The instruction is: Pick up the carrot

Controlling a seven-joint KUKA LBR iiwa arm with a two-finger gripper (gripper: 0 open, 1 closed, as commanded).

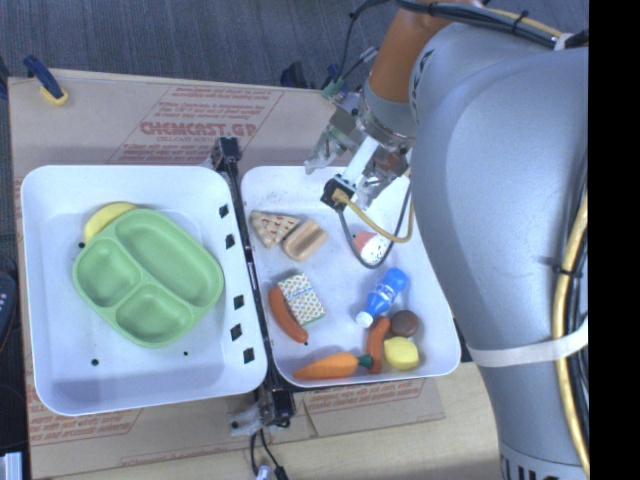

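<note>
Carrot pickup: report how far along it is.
Done: nothing that shows. The carrot lies flat at the near edge of the right bin, with nothing gripping it.
In hand: the gripper hovers at the bin's far rim, well apart from the carrot.
Left: probably the whole pick. The gripper has to travel across the bin to the carrot, come down, grasp it and lift.
</note>
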